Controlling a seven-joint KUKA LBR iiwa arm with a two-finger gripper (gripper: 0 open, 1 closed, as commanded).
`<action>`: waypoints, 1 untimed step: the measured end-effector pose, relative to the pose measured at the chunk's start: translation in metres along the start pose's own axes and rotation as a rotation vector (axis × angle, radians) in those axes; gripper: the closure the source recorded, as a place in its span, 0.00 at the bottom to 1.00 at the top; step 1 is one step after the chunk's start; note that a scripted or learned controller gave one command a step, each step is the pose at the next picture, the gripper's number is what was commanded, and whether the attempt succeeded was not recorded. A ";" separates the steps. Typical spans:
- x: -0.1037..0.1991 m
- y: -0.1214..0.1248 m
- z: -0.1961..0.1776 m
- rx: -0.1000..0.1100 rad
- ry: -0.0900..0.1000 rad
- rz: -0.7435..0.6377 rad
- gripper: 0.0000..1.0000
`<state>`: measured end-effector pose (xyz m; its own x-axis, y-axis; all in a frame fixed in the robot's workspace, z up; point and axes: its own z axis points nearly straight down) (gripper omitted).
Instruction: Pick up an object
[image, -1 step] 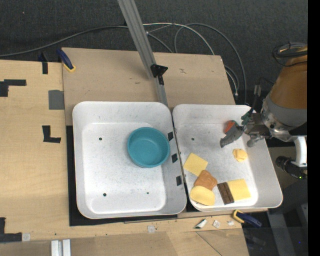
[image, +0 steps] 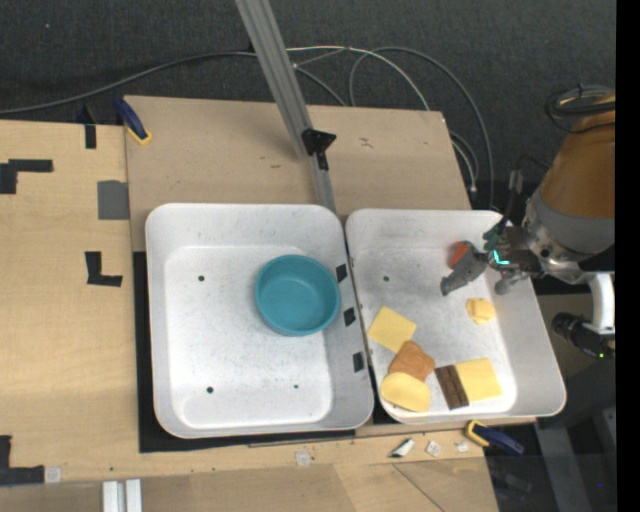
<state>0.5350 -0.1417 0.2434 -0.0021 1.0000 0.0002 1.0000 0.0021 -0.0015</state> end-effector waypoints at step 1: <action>0.002 -0.001 0.065 0.007 0.001 0.001 0.00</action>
<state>0.5339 -0.1397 0.1787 -0.0013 1.0000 0.0009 1.0000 0.0013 -0.0086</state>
